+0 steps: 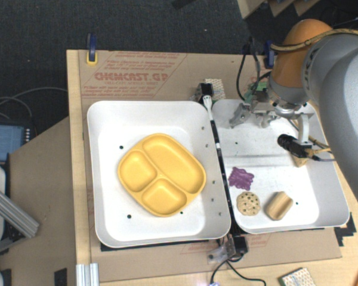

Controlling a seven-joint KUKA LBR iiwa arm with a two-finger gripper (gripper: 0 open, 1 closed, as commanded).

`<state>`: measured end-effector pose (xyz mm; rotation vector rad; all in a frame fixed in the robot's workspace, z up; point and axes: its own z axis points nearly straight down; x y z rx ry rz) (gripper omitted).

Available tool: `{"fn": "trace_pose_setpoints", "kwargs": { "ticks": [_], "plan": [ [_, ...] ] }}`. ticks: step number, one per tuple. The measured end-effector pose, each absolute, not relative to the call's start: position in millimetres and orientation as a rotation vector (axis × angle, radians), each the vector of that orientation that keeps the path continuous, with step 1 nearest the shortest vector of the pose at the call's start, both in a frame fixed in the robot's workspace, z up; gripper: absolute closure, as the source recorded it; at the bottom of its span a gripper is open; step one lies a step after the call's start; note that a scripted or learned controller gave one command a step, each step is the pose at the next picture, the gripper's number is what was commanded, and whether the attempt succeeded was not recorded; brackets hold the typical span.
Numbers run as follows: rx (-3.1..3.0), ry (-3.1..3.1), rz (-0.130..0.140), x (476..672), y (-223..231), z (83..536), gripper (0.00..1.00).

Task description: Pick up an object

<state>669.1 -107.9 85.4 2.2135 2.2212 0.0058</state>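
Closest to the front, in the bin on the right side of the view (331, 210), sit two small things side by side: a round cookie (248, 203) with dark dots and a tan block (279, 205). They are near each other but not touching. Just behind the cookie lies a little purple lump (240, 177), close to the wall between the two bins.

My hand (252, 117) is at the far end of this same bin, well apart from all three things. It holds nothing that I can see. I cannot tell if it is open or closed — the view looks down on it from above. My grey arm (340, 88) comes in from the right, with its orange band (292, 64) just above the hand.

Over in the other bin (101, 159) there is a yellow plate (161, 173) with three parts. It lies flat in the middle, turned a bit — no food in it. Both bins rest on the brown tabletop (131, 76).
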Motion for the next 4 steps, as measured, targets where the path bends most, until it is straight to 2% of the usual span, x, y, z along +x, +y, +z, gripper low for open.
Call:
{"fn": "trace_pose_setpoints", "kwargs": {
  "ticks": [2, 3, 4],
  "plan": [
    [2.221, 2.222, -0.002, 666.5, -94, 85, 0.0],
    [2.229, 2.223, -0.007, 584.8, -102, 84, 0.0],
    [2.215, 2.219, 0.005, 638.1, -113, 85, 0.0]
  ]
}}
